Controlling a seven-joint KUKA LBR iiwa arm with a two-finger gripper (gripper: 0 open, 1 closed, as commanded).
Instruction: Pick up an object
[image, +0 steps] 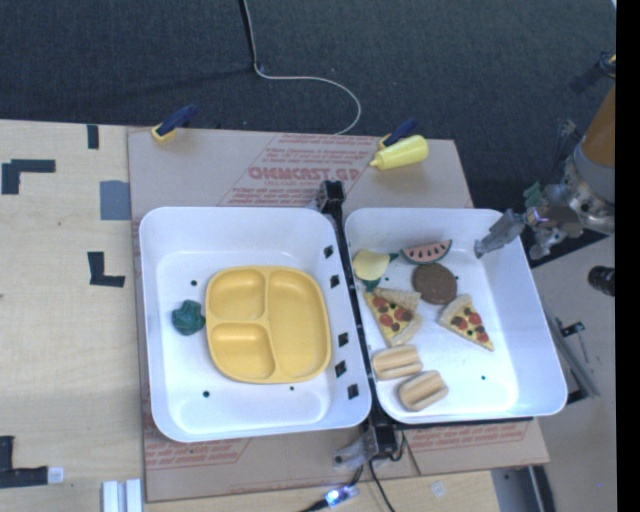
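End effector hovers at the right bin's far rim, its grip unreadable and nothing visibly held; your toy food, like the brown patty, lies crowded, so a descent could clip the rim or nudge neighbours.

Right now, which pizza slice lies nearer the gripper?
The pizza slice on the right, below the brown patty; the other slice sits by the bins' divider, farther from the gripper.

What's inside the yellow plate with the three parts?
The yellow plate in the left bin has nothing in its three sections. A green toy lies beside it. Whatever is under the plate is covered.
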